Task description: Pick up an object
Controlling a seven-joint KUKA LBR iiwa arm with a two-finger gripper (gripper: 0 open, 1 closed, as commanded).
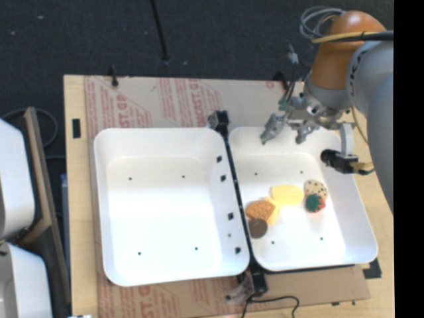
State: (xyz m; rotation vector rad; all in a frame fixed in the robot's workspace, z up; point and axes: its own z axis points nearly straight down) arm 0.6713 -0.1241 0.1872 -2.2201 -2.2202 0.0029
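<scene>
near the right bin's (pixel 358 244) front, toys (pixel 286 204) lie well below the spread hand (pixel 286 132).

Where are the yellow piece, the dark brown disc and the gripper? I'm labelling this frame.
yellow piece (pixel 287 195), camera view, middle of its top face.
dark brown disc (pixel 257 228), camera view, centre of the disc.
gripper (pixel 286 132), camera view, midway between the fingertips.

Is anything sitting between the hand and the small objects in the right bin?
Nothing visible. The hand hangs open over the right bin's far edge; bare white floor separates it from the yellow piece and its neighbours.
</scene>
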